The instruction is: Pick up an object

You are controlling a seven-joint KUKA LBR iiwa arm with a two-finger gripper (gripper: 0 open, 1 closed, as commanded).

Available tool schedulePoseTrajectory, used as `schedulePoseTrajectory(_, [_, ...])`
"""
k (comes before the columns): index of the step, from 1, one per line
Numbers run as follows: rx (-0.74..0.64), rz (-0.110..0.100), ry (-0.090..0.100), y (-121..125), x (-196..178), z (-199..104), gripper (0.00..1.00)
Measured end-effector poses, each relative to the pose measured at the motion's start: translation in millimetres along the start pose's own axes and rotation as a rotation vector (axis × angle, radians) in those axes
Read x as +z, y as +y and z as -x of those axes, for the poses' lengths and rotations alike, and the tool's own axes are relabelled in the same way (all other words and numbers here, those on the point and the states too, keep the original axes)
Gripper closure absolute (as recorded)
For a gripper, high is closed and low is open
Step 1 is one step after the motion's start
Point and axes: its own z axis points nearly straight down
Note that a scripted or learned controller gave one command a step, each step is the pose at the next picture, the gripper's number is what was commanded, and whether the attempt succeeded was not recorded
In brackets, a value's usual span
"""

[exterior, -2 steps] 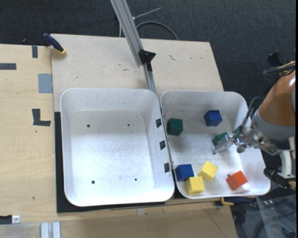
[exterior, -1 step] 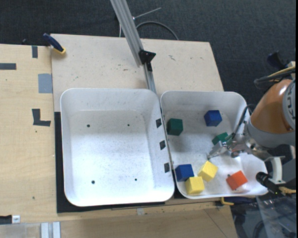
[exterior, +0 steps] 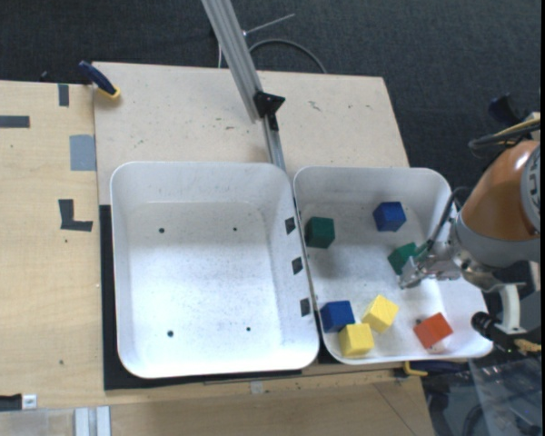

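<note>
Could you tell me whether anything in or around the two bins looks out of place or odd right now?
Nothing stands out. The blocks all lie inside the right bin, loosely scattered and none over the rim. The end effector sits low beside a green block there.

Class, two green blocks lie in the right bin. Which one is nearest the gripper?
The green block at the gripper, by the bin's right side. The other green block sits near the divider, well away.
</note>
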Motion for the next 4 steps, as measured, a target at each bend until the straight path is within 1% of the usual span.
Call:
schedulePoseTrajectory(1, [0.001, 0.007, -0.004, -4.2, -58.2, 7.5, 1.00])
schedulePoseTrajectory(2, [0.000, 0.007, -0.004, -3.0, -109.0, 7.4, 1.00])
schedulePoseTrajectory(3, [-0.006, 0.003, 0.000, 4.1, -118.9, -54.2, 1.00])
schedulePoseTrajectory(4, [-0.005, 0.002, 0.000, 7.3, -110.0, -108.9, 1.00])
